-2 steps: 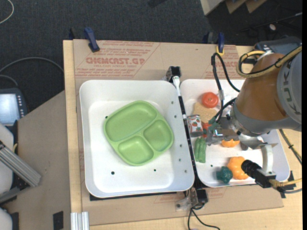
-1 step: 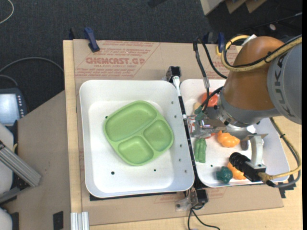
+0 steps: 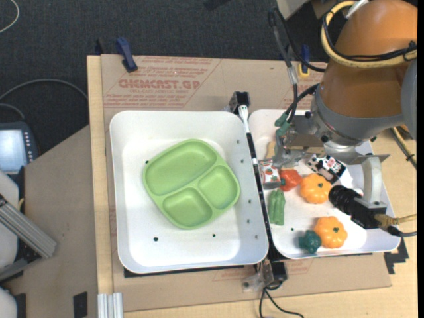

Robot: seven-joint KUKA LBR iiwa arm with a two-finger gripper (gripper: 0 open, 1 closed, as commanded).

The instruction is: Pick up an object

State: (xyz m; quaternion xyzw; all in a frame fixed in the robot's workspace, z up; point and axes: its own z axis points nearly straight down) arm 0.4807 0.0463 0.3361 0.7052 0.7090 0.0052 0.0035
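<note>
My gripper [image 3: 283, 152] hangs low over the left part of the right bin [image 3: 379, 245], under the grey wrist and orange band. Just below it lie a small red and white box [image 3: 270, 175] and a red pepper-like piece [image 3: 290, 179]. An orange pumpkin [image 3: 315, 189] sits to their right, and a second orange pumpkin [image 3: 330, 232] lies near the bin's front. A dark green vegetable [image 3: 276, 207] lies along the left wall. A teal piece [image 3: 309, 242] rests at the front. A black and white patterned item [image 3: 330, 166] peeks out from under the wrist.
The left bin [image 3: 132, 237] holds a light green divided plate [image 3: 191, 183] in its middle. A raised divider [image 3: 255, 177] runs between the two bins. Both bins rest on a brown cardboard sheet [image 3: 159, 81] with clamps at the back.
</note>
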